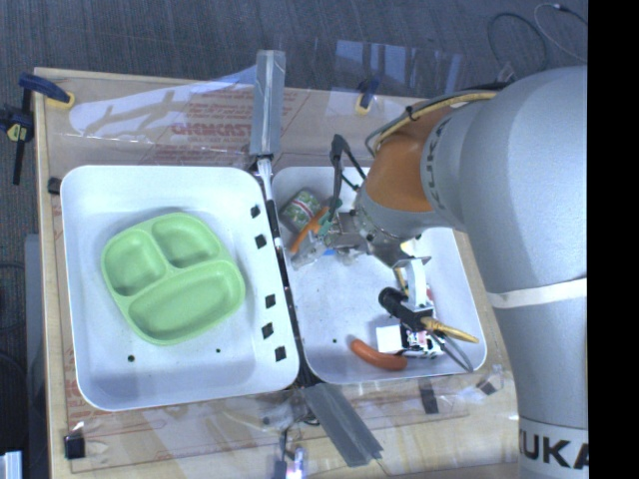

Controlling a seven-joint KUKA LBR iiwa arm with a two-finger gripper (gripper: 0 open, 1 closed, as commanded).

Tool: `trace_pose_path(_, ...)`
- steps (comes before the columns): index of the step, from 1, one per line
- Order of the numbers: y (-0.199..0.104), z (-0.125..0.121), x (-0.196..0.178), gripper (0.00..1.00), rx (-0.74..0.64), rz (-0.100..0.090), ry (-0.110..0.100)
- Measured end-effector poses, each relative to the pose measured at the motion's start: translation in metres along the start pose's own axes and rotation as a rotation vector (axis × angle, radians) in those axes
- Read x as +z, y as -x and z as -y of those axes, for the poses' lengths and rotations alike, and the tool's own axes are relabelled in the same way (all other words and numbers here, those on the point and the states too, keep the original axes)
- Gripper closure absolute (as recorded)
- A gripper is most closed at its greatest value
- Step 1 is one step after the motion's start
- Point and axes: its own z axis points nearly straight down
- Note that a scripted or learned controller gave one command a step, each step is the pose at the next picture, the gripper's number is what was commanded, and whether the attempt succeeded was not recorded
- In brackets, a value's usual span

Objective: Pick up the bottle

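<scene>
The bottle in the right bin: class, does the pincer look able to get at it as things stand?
Probably yes. The pincer sits low beside the bottle in the right bin, with only an orange piece close by.

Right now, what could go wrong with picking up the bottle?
The bottle lies in the right bin's far left corner, close to the wall, so a finger may hit the rim. Orange and clear clutter touches it and could be grabbed instead. The gripper is partly hidden under the arm.
</scene>
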Motion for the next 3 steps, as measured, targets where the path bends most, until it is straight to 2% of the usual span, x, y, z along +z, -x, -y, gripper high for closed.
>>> trace_pose_path(1, 0.000, 0.002, -0.006, 1.00, -0.001, -0.001, -0.007)
trace_pose_path(2, -0.033, -0.056, 0.007, 1.00, 0.162, -0.001, 0.000)
trace_pose_path(3, -0.054, -0.005, -0.093, 1.00, 0.073, 0.000, 0.001)
